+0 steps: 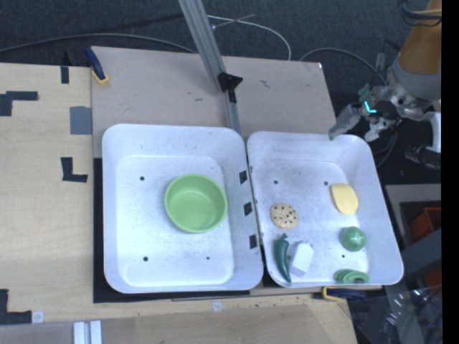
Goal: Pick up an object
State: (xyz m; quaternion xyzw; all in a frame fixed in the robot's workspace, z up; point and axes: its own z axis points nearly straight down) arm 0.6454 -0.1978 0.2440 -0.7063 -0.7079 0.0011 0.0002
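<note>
Reaching stage: gripper (pixel 356 124), fingers spread and holding nothing, above right bin's (pixel 373 165) back rim; candidate yellow lemon-like piece (pixel 344 198) lies apart from cookie (pixel 284 214) and green ball (pixel 352 238); descend squarely over it, straddling its narrow width.

Right bin (pixel 373 165) holds small items — a yellow oval piece (pixel 344 198), a speckled cookie (pixel 284 215), a green round piece (pixel 352 239), a dark green pepper (pixel 282 256) touching a white block (pixel 301 258), and a green ring (pixel 351 276) at the front edge.

Robot lab: taped bench (pixel 43 156), loose cables (pixel 258 31), paired white bins (pixel 115 192).
</note>
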